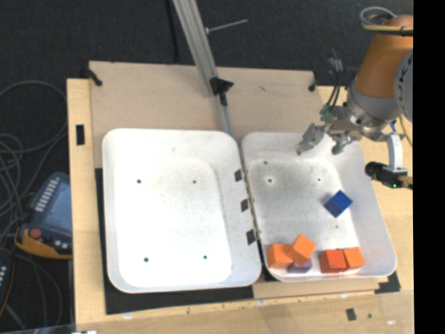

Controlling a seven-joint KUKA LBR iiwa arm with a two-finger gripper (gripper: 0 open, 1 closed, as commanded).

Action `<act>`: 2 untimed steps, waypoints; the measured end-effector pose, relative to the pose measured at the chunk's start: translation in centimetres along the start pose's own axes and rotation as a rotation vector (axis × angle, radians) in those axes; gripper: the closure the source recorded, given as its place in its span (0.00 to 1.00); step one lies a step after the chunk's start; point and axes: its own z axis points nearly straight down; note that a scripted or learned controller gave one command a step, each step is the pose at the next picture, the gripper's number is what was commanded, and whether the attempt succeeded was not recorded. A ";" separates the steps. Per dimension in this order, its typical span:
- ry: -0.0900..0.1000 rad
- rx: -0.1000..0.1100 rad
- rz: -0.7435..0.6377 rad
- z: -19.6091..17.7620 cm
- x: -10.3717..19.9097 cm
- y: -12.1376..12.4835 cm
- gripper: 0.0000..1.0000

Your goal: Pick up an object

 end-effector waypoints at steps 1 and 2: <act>0.002 0.007 0.012 8.8 -4.3 -7.1 0.00; 0.001 -0.003 0.009 10.6 -0.6 -11.3 0.00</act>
